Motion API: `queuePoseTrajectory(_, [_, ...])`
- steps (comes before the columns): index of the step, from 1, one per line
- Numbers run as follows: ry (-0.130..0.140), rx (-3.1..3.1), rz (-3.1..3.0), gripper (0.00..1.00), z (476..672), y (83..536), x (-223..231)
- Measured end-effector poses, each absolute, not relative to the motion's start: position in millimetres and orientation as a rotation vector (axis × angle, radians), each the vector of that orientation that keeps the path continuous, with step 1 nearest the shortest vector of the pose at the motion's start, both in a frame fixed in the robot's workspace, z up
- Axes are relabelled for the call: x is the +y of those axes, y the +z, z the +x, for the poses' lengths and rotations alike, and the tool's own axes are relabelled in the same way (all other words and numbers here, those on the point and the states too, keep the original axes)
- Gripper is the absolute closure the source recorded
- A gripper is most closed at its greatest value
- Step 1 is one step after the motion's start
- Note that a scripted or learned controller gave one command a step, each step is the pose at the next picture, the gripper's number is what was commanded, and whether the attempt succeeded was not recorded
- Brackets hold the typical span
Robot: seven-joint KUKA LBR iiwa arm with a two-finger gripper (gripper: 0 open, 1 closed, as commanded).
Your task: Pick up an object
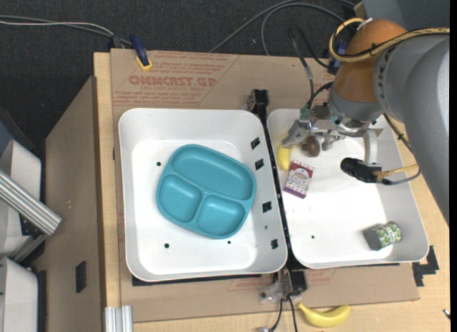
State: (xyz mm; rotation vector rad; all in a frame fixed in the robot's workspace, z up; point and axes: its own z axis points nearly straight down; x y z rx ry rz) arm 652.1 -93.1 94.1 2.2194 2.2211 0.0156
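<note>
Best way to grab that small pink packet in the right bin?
The pink packet lies flat beside the yellow object, near the bin's left wall. Probably come straight down and pinch its two long edges, which look narrow enough to span.
</note>
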Motion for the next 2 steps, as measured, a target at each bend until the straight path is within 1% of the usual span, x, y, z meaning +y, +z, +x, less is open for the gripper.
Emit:
queuePoseTrajectory(1, [0.021,2.218,2.211,0.0,658.7,96,-92])
queuePoseTrajectory(2, [0.028,2.214,2.207,1.0,660.5,109,-91])
